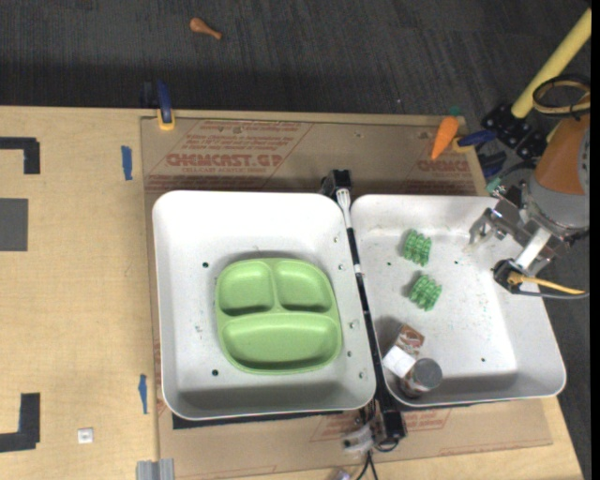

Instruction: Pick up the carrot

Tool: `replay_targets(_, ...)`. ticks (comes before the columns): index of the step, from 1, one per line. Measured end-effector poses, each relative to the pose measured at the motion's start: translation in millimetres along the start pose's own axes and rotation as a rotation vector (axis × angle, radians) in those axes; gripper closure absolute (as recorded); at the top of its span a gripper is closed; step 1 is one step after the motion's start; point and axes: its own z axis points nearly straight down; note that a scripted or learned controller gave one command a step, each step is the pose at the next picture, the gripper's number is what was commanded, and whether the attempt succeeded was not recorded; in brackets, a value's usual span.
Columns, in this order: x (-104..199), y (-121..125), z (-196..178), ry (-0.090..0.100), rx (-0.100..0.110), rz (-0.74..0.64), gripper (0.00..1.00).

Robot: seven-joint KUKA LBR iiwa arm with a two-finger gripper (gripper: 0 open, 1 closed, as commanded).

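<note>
Two shallow white bins sit side by side on the desk (75, 281). Nearest the camera, in the front corner of the right-hand white bin (534, 370), a small grey-capped can or jar (419, 375) lies against a little brown-and-white packet (403, 345); the two touch or nearly so. Left-hand white bin (178, 225) holds a light green three-compartment plastic tray (277, 314), nothing in its wells.

Mid-depth, right bin: two small green knobbly pieces (421, 272), toy greens by the look, one just behind the other, apart from each other.

Right rim of that bin: grey arm with orange band (562, 159), its pincer (511, 246) low over the bin's right side. Fingers read as spread, nothing between them. A yellow cable runs off beside it.

Farther back, outside both bins: small orange carrot with green top (445, 137), lying tilted on the brown cardboard sheet (234, 150) just behind the right bin's rear wall. Well apart from the pincer. Another small orange scrap (203, 28) lies on the dark floor beyond the desk; too small to name.

Judgement: step in hand is approach, grasp not yet begun. Carrot lies behind and left of the pincer. Next move calls for lifting clear of the bin's rear wall, travelling back over it, aligning the spread fingers across the carrot's narrow body, then descending onto flat cardboard. Risk: carrot slender and low-lying, easily nudged away.
</note>
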Motion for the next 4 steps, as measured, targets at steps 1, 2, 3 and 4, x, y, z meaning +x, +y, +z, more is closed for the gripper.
replay_targets(1, 28.0, 43.7, 35.1, 0.003, 0.007, 0.314, 0.0)
replay_targets(2, 25.9, 57.6, 16.1, 0.008, 0.02, 0.218, 0.0)
replay_targets(3, 23.6, 60.2, 4.9, 0.002, 0.007, 0.214, 1.0)
replay_targets(4, 24.4, 60.2, -5.5, 0.002, 0.006, 0.211, 1.0)
